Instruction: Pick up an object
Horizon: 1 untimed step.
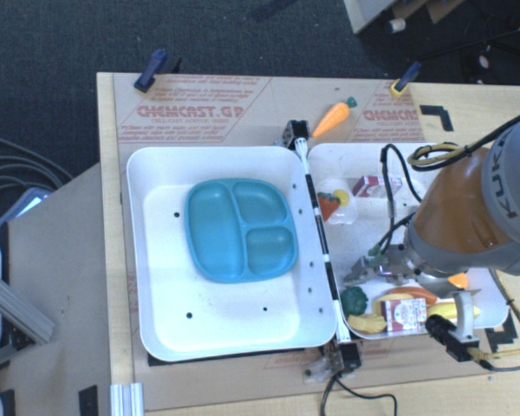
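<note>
Fingers (pixel 364 271) low in the right bin (pixel 494 306), nothing lifted yet.

How far my fingers are open I cannot tell; no object shows between them. Green toy (pixel 354 300), banana (pixel 370 323) and carton (pixel 405 312) lie just beside me, the pick undone. Left bin (pixel 156 319) holds a blue tray (pixel 241 230); plywood worktop (pixel 199 107), dark carpet (pixel 87 16) beyond.

My own wrist (pixel 455 219) covers the middle of the right bin (pixel 329 159), so what lies under me is hidden. My gripper (pixel 373 271), at nine o'clock from it, is too small to read. At three o'clock, the frame's edge cuts my arm.
</note>
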Each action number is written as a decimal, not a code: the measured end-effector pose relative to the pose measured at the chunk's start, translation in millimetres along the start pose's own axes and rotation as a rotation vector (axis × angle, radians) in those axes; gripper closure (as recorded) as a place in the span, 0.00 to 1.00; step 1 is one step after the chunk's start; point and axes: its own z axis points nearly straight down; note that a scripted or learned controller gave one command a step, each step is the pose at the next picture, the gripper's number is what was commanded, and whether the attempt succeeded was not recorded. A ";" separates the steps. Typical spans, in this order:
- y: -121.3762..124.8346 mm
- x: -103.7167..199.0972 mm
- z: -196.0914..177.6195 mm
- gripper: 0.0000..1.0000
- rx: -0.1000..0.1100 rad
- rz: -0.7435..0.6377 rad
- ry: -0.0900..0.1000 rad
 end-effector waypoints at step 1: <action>0.2 0.1 -9.6 1.00 -0.002 0.001 0.000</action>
